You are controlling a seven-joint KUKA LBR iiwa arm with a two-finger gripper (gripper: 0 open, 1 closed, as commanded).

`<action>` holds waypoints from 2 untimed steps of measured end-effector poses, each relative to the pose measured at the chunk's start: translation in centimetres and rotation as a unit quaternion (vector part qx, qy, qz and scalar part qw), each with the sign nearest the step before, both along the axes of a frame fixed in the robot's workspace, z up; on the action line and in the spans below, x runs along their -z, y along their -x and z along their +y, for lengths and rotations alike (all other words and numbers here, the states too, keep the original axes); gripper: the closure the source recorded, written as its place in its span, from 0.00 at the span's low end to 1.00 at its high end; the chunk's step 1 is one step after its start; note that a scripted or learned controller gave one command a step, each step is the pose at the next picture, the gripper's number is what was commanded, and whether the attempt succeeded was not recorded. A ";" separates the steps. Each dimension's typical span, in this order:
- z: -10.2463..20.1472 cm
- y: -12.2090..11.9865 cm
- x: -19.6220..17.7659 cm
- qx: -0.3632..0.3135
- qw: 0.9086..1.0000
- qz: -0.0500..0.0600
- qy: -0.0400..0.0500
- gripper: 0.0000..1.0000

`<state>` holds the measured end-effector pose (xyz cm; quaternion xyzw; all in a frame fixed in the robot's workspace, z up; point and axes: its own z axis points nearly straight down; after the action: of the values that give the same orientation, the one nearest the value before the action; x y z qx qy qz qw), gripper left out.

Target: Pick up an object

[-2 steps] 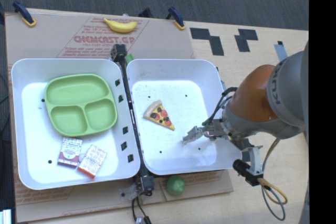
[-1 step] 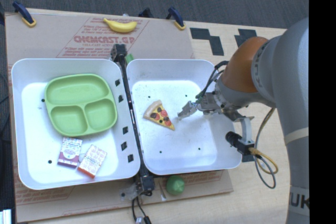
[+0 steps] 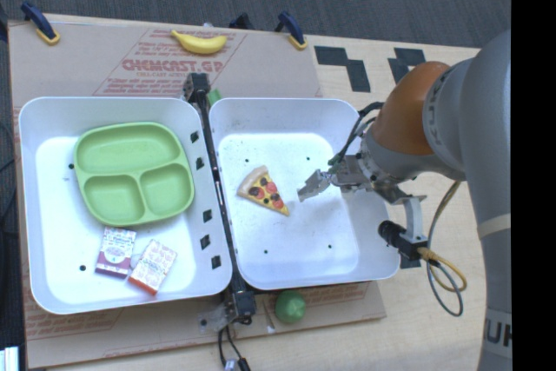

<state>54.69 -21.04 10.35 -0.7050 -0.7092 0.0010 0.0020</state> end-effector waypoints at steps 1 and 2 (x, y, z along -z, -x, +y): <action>0.0 -3.0 1.2 -0.001 1.000 -0.001 0.001 0.00; 9.8 -10.1 1.1 -0.001 1.000 -0.001 0.000 0.00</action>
<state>64.82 -11.24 9.22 -0.7044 -0.7098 0.0000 0.0010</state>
